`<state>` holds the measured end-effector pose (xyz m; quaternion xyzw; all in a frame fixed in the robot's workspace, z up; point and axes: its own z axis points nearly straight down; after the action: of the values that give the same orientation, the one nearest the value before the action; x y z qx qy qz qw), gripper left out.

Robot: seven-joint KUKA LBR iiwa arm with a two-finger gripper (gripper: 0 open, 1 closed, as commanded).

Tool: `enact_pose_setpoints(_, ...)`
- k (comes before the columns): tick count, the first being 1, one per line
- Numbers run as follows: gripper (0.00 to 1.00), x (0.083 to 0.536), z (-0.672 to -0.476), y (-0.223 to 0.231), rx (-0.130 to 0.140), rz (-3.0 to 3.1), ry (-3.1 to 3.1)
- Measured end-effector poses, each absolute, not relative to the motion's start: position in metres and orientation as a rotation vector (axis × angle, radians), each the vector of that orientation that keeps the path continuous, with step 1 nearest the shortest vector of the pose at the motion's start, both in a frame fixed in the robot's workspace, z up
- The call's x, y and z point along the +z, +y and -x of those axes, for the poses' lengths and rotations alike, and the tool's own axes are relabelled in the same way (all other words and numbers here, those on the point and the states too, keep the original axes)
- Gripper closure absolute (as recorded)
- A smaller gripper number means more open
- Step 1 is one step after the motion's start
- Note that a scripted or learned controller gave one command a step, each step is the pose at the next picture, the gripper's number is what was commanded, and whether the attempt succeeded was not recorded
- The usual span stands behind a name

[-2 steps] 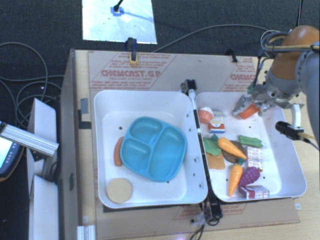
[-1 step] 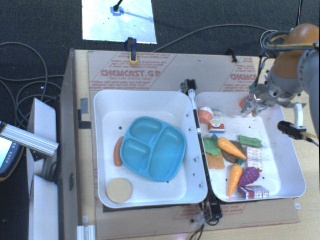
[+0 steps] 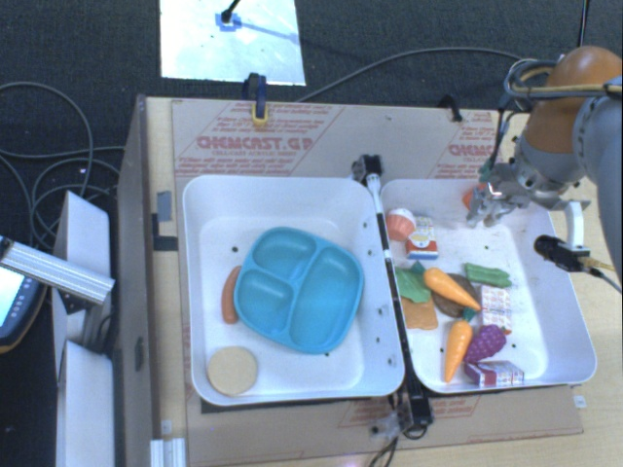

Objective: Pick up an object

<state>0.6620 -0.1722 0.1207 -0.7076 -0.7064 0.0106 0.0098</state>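
Object to be picked: none is singled out, and the candidates all lie in the right bin (image 3: 574, 343). Contents there: a carrot (image 3: 451, 287) near the middle, a second carrot (image 3: 455, 349) below it standing on end toward the front wall, a purple grape bunch (image 3: 487, 342) just beside that one, a green bean pod (image 3: 487, 274) to the right, a small red-and-white carton (image 3: 494, 373) at the front, a white-and-blue box (image 3: 422, 242) and a peach-coloured round piece (image 3: 400, 225) near the divider. Several touch or overlap in the central cluster.

Left bin (image 3: 195, 290): a blue divided plate (image 3: 298, 288), a sausage (image 3: 230, 294) touching its left edge, a round tan cookie (image 3: 234, 371) in the front corner.

Gripper (image 3: 486, 209) sits over the back right corner of the right bin, arm reaching in from the right. Something red-orange shows at its tip; too small and blurred to say whether it is a toy or part of the tool. Finger state: cannot tell, the wrist hides them. Nothing can be confirmed between them.

Progress, as judged: no grasp is established. The gripper is well apart from the central cluster. Left to do: descend on one item, close, lift it clear of the bin. The isolated bean pod or the peach piece look like easier targets than the overlapped carrots.
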Motion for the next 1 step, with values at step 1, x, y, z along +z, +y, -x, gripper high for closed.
enact_pose_setpoints(1, 0.0, 0.1219, -0.6646, -0.1702, 0.019, 2.214, -2.212)
